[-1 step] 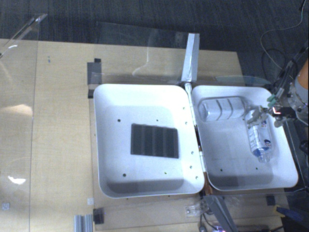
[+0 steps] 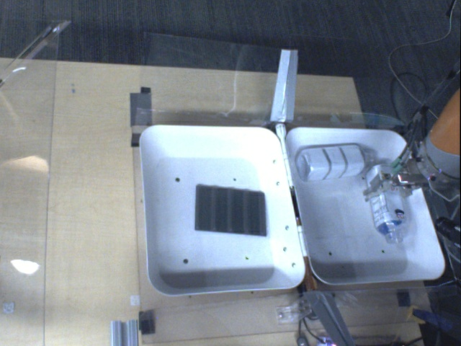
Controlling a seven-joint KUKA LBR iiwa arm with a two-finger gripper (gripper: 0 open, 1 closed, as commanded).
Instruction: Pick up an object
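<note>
Camera view looks down at a slant on two shallow white bins set side by side on a pale wooden bench [image 2: 79,193], and the right bin [image 2: 346,269] serves as the landmark for everything else. Left of it and touching along the shared edge sits the left bin [image 2: 166,164], which carries a dark ribbed pad [image 2: 230,210] flat near its middle, well apart from the arm and probably not the present target. Inside the right bin, toward its back left corner, lies a white box-like container [image 2: 330,161] on its side. Nearer the right bin's right wall lies a clear plastic bottle [image 2: 385,211], tipped over with its blue-tinted end pointing toward the front rim; it lies loose on the floor of the bin, as things dropped there would. The arm [image 2: 443,132] reaches in over the right bin's right rim, and its gripper [image 2: 392,179] hangs just above the upper end of the bottle, which suggests the bottle is the thing chosen for the pick. How far apart the tool's parts stand I cannot tell, since the metal and the clear plastic blur together there; nor can I see anything clamped in it. Behind the right bin, a grey upright strip [image 2: 285,85] rises where the two bins meet, likely a bracket that keeps them in place.
</note>
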